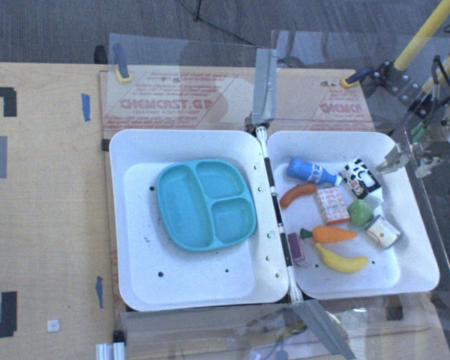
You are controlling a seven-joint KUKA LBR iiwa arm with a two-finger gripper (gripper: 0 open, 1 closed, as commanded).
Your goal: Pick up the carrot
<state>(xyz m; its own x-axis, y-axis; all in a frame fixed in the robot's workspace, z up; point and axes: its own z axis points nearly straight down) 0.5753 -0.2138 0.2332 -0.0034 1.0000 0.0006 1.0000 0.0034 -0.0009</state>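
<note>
The carrot (334,235), orange with a green stub at its left end, lies flat in the lower middle of the right bin (420,265). A yellow banana (343,260) lies just below it and a green ball (360,213) just above its right end. My gripper (400,159) hangs at the bin's upper right rim, well up and to the right of the carrot and apart from it. Nothing shows between its grey parts.
Sharing the right bin are a blue bottle (313,172), a red-orange sausage (297,194), a pink box (332,204), a cow-patterned carton (359,178), a small white carton (382,232) and a purple item (293,247). The left bin (127,201) holds a teal divided plate (206,203).
</note>
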